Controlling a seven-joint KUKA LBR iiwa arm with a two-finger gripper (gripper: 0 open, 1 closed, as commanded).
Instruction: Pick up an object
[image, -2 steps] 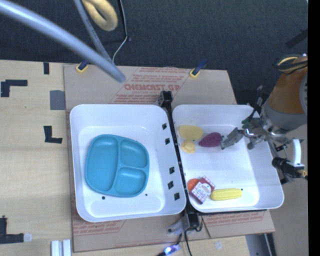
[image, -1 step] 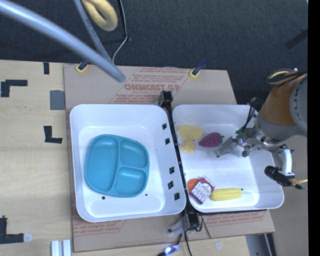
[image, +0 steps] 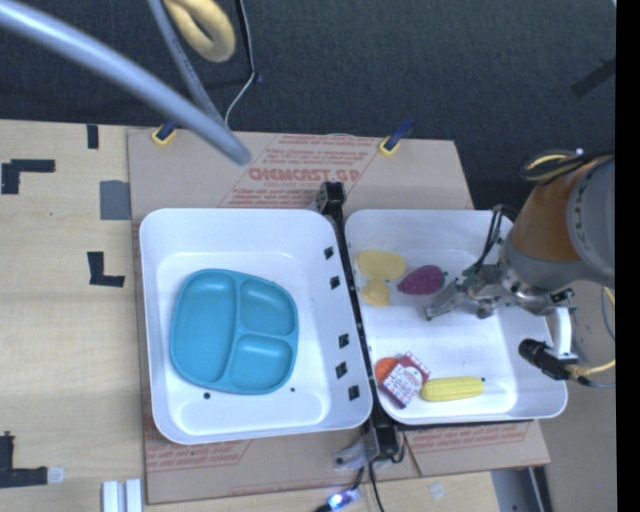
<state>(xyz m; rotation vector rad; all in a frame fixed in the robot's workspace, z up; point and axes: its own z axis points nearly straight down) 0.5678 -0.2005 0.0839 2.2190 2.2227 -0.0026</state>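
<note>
Your gripper (image: 432, 311) sits low over the right bin (image: 500, 385), its grey fingers pointing left across the white floor. You cannot tell from this slanted view whether they are spread or pressed together; nothing shows between them. The tip lies just beside the purple piece (image: 421, 280), a little nearer to you than it, and contact cannot be confirmed.

Around it, from large to small: the bench (image: 60, 330) of pale wood carries a cardboard sheet (image: 300, 175) with red printing, and both bins rest on that. The left bin (image: 160, 400) holds a blue divided plate (image: 235, 331) with three compartments, lying flat toward its left side. In the right bin, a yellow corn cob (image: 452, 389) lies on its side along the near wall. Just left of it is a red and white packet (image: 404, 381), touching a small orange-red piece (image: 384, 368) at the near left corner. At the far left of that bin sits a pale yellow piece (image: 380, 264), with a smaller yellow bit (image: 375, 292) just nearer, both left of the purple piece. Those three crowd the space straight ahead of the fingers; the corn and packet lie well apart from them, on the near side.

The arm (image: 560, 225) comes in from the right, its orange band above the wrist hanging over the bin's far right corner, the wrist bent down and leftward so the fingers run almost level with the floor.
</note>
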